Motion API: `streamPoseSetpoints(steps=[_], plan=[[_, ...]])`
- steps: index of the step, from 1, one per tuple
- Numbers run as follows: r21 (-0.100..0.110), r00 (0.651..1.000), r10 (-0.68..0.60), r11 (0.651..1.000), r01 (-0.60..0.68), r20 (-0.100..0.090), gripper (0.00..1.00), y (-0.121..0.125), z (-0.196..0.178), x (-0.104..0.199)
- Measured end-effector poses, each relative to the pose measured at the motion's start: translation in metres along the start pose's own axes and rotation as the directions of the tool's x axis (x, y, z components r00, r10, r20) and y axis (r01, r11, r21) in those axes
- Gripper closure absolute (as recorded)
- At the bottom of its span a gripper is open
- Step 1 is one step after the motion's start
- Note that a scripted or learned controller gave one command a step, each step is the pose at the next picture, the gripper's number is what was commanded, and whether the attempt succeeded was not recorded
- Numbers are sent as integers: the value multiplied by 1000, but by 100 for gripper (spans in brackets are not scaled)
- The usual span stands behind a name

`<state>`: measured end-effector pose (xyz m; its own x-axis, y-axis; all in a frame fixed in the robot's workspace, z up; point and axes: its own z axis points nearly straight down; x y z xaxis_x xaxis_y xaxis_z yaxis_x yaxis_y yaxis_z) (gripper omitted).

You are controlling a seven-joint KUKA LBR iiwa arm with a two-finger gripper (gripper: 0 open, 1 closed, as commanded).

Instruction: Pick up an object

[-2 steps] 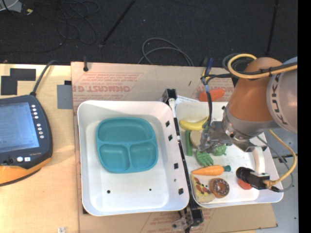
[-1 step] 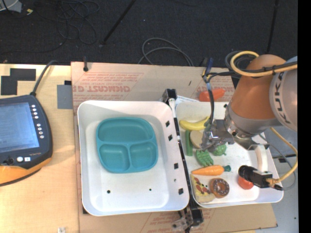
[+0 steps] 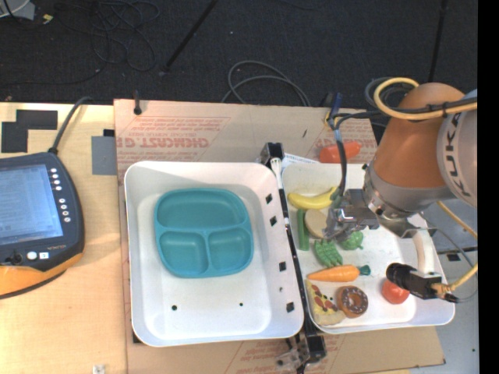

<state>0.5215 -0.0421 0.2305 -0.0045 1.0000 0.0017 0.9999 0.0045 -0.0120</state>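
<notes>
I see the arm (image 3: pixel 421 150) low over the right bin (image 3: pixel 437 312), pincer (image 3: pixel 341 223) at frame centre-right. I can't tell whether it grips anything. The green toy (image 3: pixel 329 252) lies just below it, beside the banana (image 3: pixel 310 200) and carrot (image 3: pixel 335 273). I'd centre over one toy before closing.

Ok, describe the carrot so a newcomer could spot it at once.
Look in the right bin, the one the arm reaches into. Near its left wall, below the gripper and the green leafy piece, lies the carrot. It is the bin's one long orange piece, lying crosswise with a green tip pointing right, just above the chocolate doughnut.
</notes>
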Motion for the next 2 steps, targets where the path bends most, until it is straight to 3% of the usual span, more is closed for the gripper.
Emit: streamPoseSetpoints(steps=[1,2], plan=[[-19,1000,9,1000,-9,5,100,-21,-94,-58],[-8,1000,2,1000,-2,2,100,-21,-97,-55]])
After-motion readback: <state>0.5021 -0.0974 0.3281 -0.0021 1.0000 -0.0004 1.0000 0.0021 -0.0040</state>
